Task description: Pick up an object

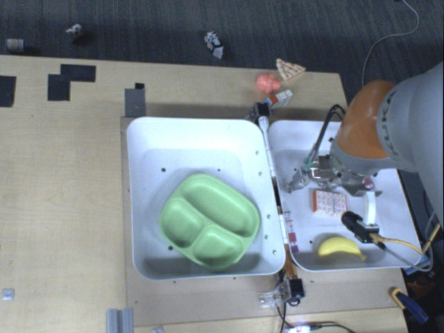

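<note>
In the camera view, the gripper (325, 175) is hanging over the right bin (295, 141), just beside a red-and-white packet (329, 201); whether it is spread or closed, I cannot tell. A banana (340, 247) is lying near that bin's front wall. A green divided plate (209, 218) is sitting in the left bin (149, 186).

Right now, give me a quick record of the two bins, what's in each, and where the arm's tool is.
left bin: green divided plate
right bin: banana by the wall nearest the camera; red and white packet just behind it
tool: over the right bin, just beyond the packet
arm: reaching in from the right
</note>
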You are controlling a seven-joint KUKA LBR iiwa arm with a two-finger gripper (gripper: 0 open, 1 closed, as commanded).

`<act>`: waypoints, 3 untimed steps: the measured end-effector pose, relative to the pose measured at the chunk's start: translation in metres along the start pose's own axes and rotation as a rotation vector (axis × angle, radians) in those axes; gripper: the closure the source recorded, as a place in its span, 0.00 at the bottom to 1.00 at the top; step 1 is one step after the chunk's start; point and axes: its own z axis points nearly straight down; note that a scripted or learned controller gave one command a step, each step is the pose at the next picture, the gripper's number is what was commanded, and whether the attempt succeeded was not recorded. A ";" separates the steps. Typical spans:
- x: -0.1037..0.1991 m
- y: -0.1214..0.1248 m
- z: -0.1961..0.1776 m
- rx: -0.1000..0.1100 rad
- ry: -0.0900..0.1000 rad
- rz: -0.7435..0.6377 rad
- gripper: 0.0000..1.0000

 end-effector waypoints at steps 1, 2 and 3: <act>0.001 0.002 -0.012 -0.006 0.000 -0.002 1.00; 0.001 0.002 -0.012 -0.005 0.000 -0.002 0.00; 0.002 0.003 -0.022 -0.009 0.001 -0.004 1.00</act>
